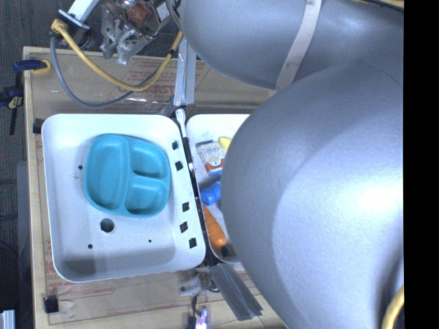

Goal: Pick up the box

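The box (210, 153) — a small white carton with red and blue print — lies in the right bin (206, 123), near its left wall, with a yellow item (225, 143) just beside it and a blue object (210, 195) and an orange one (216, 230) below. The grey arm (315, 184) covers most of that bin. The left bin (62, 184) holds a blue divided tray (127, 175). The claw (127, 19) sits beyond the bins over the table (103, 74) — its state cannot be told.

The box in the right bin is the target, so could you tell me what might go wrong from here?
1. The arm covers most of the right bin, so a grasp there is hard to check.
2. The box lies close to a blue item and an orange item; the claw might take those instead.
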You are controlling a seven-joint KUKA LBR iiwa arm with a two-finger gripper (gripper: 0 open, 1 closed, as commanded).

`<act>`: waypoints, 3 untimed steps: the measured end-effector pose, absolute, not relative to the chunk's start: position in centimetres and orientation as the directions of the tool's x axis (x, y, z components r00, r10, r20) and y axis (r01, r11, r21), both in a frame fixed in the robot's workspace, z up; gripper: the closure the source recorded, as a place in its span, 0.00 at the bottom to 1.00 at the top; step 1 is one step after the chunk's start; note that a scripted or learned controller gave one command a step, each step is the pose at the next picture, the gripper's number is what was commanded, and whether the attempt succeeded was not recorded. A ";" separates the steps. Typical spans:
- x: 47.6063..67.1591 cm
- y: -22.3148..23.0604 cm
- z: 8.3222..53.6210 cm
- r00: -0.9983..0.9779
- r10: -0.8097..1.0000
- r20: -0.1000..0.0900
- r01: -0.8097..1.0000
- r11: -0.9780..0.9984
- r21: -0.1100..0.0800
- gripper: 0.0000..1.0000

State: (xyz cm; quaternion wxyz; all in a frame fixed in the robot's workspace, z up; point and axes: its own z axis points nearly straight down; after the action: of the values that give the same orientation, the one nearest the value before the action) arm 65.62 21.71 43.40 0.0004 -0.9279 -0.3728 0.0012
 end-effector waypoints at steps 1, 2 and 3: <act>63.6 21.5 38.5 0.653 0.757 -0.006 0.757 -0.653 -0.004 1.00; 61.4 21.7 35.4 0.897 0.442 -0.003 0.442 -0.897 -0.001 1.00; 60.7 21.7 36.5 0.979 0.204 -0.003 0.204 -0.979 0.000 1.00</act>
State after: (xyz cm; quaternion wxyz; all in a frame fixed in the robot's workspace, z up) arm 60.70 21.70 36.49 0.0001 -0.9947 -0.1025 0.0014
